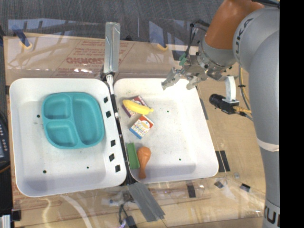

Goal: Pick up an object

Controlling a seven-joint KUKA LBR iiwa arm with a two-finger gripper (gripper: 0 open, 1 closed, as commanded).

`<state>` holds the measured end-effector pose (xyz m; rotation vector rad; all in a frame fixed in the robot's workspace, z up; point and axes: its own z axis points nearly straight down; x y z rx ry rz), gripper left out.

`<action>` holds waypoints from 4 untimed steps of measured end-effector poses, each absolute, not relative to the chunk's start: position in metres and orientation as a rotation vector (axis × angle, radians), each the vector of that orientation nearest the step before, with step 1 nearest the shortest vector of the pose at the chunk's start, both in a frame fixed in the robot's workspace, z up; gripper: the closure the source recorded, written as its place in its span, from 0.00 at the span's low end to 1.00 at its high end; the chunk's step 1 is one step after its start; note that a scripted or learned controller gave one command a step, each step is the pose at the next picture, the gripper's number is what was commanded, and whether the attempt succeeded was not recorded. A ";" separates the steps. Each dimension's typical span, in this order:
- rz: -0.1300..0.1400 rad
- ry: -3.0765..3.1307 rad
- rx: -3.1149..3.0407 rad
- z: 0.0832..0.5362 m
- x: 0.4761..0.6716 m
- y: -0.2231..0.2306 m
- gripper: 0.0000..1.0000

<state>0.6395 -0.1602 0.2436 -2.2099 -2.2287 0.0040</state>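
Pickup not started: hand [180,81] open and bare, upper right of frame over right bin [202,146]; banana [137,108], 2 small boxes, drumstick [143,159] lie untouched centre frame.

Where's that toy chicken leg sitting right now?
The chicken leg lies in the right bin, near its front left corner, right beside a green block.

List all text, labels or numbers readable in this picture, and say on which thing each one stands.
Nothing can be read with certainty.
Cardboard sheet behind the bins: red print, too faint and blurred to read.
Small box: coloured print, too small to read.
Box under the banana: print too small to read.
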 end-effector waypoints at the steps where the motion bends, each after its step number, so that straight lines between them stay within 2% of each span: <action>1: -0.006 -2.168 -2.279 0.097 0.659 -0.101 0.00; 2: -0.001 -2.258 -2.183 0.100 0.607 -0.095 0.00; 3: -0.003 -2.263 -2.178 0.110 0.608 -0.095 1.00; 4: -0.002 -2.224 -2.221 0.228 0.548 -0.077 1.00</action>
